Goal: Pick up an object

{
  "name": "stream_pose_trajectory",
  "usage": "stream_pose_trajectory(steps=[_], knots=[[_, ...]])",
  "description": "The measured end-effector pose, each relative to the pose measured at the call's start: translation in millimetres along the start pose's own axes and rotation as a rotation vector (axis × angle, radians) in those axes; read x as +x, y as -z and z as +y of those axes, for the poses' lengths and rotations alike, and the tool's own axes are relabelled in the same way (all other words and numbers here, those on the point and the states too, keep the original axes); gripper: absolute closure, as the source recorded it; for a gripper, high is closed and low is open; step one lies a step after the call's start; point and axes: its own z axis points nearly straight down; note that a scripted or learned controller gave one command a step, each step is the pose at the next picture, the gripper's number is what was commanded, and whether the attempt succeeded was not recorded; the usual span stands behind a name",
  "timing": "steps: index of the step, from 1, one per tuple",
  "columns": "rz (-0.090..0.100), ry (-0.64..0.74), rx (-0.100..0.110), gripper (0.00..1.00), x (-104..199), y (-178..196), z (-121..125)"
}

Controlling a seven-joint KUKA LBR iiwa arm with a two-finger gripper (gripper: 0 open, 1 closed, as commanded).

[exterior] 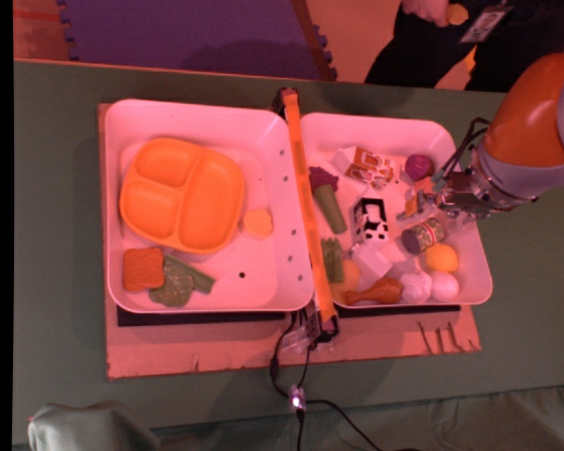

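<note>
My gripper (429, 198) reaches in from the right and sits low over the right side of the right bin (470, 294). It is just above a small can (420, 238) and just below a purple round item (419, 166). A small orange piece (412, 203) lies at its tip. Left of it stand a black-and-white carton (370, 218) and an orange-and-white box (369, 165). A yellow ball (442, 256), white eggs (430, 287) and a drumstick (374, 294) lie nearer the front wall.
The left bin (122, 120) holds an orange divided plate (181, 194), a yellow piece (258, 222), an orange-red square (143, 269) and a green leaf (179, 280). An orange bar (304, 214) separates the bins. A person (451, 17) stands behind the bench.
</note>
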Motion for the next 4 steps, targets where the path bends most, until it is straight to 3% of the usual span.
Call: stream_pose_trajectory(steps=[1, 2, 3, 4], knots=[[0.001, -0.001, 0.007, 0.0, 1.4, -41.4, -2.0], [-0.004, -0.002, -0.015, 0.0, -2.0, -79.1, 4.9], [0.0, 0.0, -0.008, 0.0, -4.1, -120.8, 9.4], [-0.007, -0.004, -0.025, 1.0, -6.6, -105.7, 13.2]])
